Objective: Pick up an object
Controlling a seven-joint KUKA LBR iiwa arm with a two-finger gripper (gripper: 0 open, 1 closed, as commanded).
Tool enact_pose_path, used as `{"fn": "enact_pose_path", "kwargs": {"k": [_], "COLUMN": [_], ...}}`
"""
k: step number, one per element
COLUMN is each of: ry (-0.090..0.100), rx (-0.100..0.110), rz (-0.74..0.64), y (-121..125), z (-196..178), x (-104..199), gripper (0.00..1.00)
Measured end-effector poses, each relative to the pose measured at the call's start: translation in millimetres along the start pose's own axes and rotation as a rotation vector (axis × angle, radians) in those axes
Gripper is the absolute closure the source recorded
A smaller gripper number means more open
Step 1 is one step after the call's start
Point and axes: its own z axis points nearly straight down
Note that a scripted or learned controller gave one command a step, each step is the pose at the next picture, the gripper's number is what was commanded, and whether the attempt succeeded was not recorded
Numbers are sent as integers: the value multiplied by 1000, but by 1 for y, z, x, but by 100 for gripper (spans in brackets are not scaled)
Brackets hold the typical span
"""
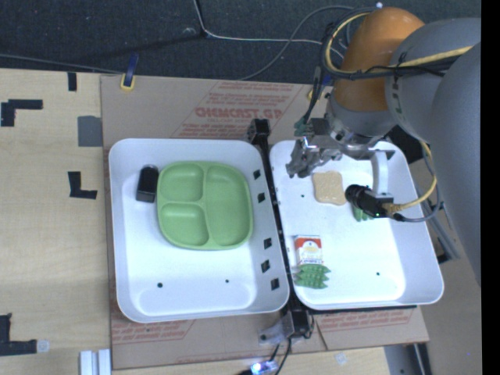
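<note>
My gripper (pixel 301 163) hangs over the far left part of the right bin (pixel 406 283), just left of a tan slice of toast (pixel 329 187) lying flat there. Nothing shows between its fingers. A green item (pixel 362 212) lies to the right of the toast, partly under a black part of the wrist. Near the bin's front left lie a small red and white packet (pixel 308 248) and a green pea pod (pixel 311 276). In the left bin (pixel 141 287) rest a green divided plate (pixel 205 205) and a small black block (pixel 147 183).
The two bins sit side by side on a cardboard sheet (pixel 234 104), joined by a black clip strip (pixel 268 209). Cables run from the arm across the right bin's right side. The bench's wooden top (pixel 47 233) lies to the left.
</note>
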Motion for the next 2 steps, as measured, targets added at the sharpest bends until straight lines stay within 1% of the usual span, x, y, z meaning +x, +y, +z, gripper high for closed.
{"fn": "enact_pose_path", "kwargs": {"k": [1, 2], "ry": [-1, 0], "rx": [2, 0], "rz": [1, -1], "y": [18, 27], "z": [12, 1], "x": [50, 106], "gripper": [100, 100]}}
